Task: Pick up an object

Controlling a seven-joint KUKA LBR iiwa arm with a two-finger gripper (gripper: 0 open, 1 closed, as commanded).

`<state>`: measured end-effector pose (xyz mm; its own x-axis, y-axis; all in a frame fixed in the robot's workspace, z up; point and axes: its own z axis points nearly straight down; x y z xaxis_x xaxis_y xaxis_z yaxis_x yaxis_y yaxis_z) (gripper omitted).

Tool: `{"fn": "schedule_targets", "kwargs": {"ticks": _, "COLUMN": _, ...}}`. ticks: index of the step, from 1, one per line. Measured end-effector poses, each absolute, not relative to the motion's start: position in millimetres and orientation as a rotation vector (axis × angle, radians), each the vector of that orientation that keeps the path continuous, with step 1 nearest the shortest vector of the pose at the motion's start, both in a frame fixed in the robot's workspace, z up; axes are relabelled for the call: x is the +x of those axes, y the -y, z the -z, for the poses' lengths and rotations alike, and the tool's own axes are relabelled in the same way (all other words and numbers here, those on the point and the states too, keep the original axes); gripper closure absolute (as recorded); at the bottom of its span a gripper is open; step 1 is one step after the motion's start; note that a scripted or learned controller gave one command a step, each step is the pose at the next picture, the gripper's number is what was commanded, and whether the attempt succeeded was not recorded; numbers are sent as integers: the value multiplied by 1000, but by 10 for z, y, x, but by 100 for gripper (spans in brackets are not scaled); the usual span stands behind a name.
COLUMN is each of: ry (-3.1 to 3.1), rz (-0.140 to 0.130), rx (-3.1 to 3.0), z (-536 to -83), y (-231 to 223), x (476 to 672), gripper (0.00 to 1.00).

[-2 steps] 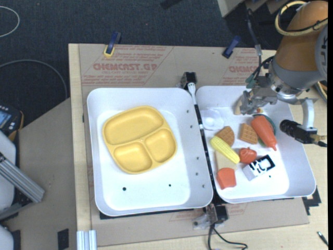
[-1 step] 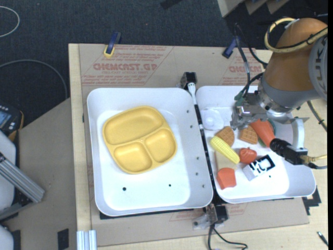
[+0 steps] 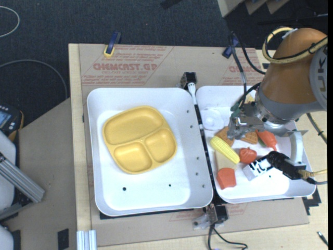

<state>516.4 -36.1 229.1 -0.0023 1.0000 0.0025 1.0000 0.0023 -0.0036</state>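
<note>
In the right bin [image 3: 291, 189], nearest the camera, lies an orange-red block [image 3: 226, 177], with a black-and-white piece [image 3: 260, 166] beside it; further in, a corn cob [image 3: 224, 149] and a small red item [image 3: 247, 153]; the gripper [image 3: 240, 129] is lowered just beyond them over tan pieces, its jaws' state unclear; a yellow divided plate [image 3: 138, 138] sits in the left bin [image 3: 99, 155].

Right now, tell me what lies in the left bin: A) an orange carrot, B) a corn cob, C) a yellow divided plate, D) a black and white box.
C: the yellow divided plate lies alone in the left bin, while the corn cob sits in the right bin.
</note>
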Motion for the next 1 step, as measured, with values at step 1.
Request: {"fn": "schedule_targets", "kwargs": {"ticks": 1, "ry": 2218, "rz": -1, "rx": -2220, "z": -2340, "y": 381, "x": 5077, "gripper": 100}}
